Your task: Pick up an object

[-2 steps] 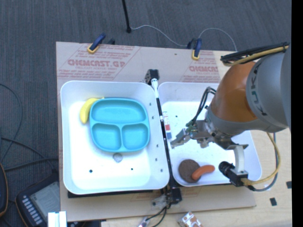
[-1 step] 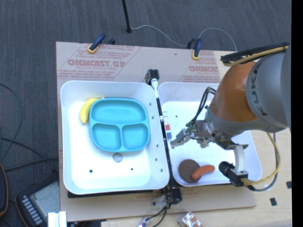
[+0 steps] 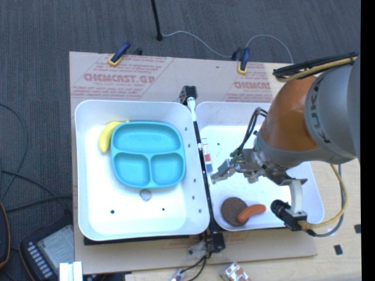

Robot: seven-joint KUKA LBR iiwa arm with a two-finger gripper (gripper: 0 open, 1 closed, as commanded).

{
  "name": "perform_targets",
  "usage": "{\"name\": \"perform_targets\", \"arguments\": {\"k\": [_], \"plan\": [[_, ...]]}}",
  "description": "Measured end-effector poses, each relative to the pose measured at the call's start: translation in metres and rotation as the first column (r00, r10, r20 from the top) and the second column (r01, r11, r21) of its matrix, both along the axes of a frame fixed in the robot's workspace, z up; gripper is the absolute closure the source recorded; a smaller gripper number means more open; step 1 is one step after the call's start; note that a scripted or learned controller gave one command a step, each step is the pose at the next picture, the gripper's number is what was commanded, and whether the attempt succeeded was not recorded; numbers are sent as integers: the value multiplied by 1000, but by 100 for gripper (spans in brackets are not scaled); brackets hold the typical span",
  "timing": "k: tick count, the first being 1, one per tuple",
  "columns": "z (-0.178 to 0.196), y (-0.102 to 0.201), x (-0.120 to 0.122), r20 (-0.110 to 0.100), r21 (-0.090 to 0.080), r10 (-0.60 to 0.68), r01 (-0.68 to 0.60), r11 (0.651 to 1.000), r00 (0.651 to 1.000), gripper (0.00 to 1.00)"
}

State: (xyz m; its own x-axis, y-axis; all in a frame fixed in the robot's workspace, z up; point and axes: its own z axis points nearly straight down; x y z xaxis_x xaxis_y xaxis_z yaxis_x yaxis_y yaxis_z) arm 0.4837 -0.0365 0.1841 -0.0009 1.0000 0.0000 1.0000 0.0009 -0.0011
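Observation:
In the right bin (image 3: 304,127), a brown round patty (image 3: 233,209) lies near the front wall. A red-orange sausage (image 3: 252,213) rests against its right side. My gripper (image 3: 228,170) hangs over the left part of this bin, above and slightly behind the patty, and apart from both items. The grey arm with its orange band (image 3: 293,113) covers the bin's right half. In the left bin (image 3: 94,209), a blue divided plate (image 3: 149,155) lies with a yellow banana (image 3: 106,135) against its left edge.
A black and white divider rail (image 3: 199,151) runs between the bins. A small grey bit (image 3: 145,195) lies just in front of the blue plate. Clamps (image 3: 119,52) hold the cardboard base at the back. Cables trail near the front right.

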Motion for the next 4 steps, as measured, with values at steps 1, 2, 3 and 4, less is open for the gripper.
{"name": "perform_targets", "arguments": {"k": [1,2,3,4], "plan": [[0,0,0,0,0,0,0,1000,1000,0],[0,0,0,0,0,0,0,1000,1000,0],[0,0,0,0,0,0,0,1000,1000,0],[0,0,0,0,0,0,0,1000,1000,0]]}}
